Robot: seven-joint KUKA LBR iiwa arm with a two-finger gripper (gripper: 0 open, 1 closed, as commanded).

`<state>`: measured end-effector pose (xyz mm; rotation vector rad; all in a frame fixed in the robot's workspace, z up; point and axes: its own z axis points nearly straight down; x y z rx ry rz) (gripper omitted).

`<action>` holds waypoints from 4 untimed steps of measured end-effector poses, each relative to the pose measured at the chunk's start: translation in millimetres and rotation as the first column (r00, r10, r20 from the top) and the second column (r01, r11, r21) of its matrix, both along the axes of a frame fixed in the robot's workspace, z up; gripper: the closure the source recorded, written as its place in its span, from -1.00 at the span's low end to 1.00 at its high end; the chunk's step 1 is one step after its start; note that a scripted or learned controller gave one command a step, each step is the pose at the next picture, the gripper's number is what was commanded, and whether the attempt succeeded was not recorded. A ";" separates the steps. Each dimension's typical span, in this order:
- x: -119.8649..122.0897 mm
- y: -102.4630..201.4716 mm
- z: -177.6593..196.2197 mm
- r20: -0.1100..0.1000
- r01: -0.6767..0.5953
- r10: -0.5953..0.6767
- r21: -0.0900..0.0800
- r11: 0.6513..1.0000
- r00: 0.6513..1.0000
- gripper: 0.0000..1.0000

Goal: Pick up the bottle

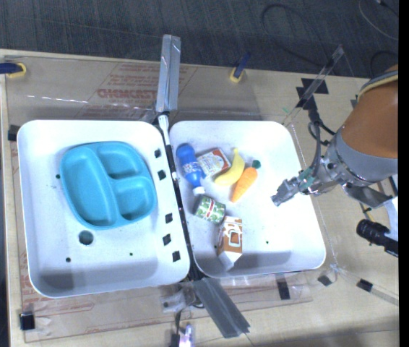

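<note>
The bottle [190, 169] lies on its side at the left edge of the right bin [291, 248], its blue end toward the back and its label facing up. It rests against the wall between the two bins, touching a red and white packet [215, 160]. My gripper [287, 192] hangs over the right part of the same bin, well to the right of the bottle. Nothing can be seen held in it. The grey arm with its orange band [374, 118] comes in from the right.
A banana [230, 170] and a carrot [244, 183] lie between the bottle and my gripper. A green can [209, 209] and a small carton [230, 237] sit nearer the front. The left bin [45, 266] holds a blue divided tray [109, 183].
</note>
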<state>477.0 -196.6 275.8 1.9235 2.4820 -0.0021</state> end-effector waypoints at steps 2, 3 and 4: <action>1.9 4.7 -16.9 -0.001 -0.300 0.300 0.001 0.954 0.954 1.00; 14.2 -14.1 28.4 0.001 -0.551 0.551 -0.002 0.835 0.835 1.00; 0.4 -14.8 33.3 0.000 -0.228 0.228 0.000 0.974 0.974 1.00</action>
